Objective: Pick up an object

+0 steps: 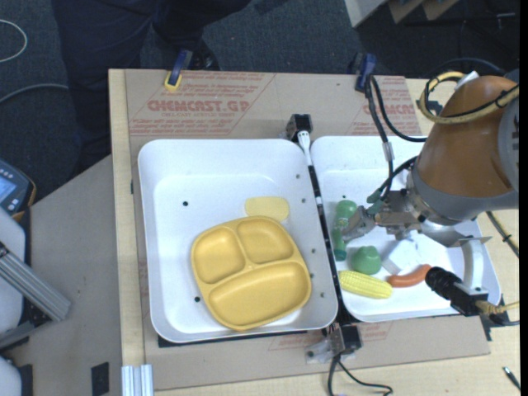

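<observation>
Nearest in the right bin (462,299) lie a yellow corn cob (365,285) and an orange carrot (407,276), its far end hidden under the arm. Just behind sits a green round toy (365,259). The gripper (353,226) hangs beside a small green piece (345,214); whether it grips anything I cannot tell. In the left bin (165,221), a yellow divided plate (250,271) partly covers a pale yellow piece (267,208).

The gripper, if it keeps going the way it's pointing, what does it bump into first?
Probably the small green toy right in front of the gripper, near the right bin's left wall. Depth is hard to judge from above.
</observation>
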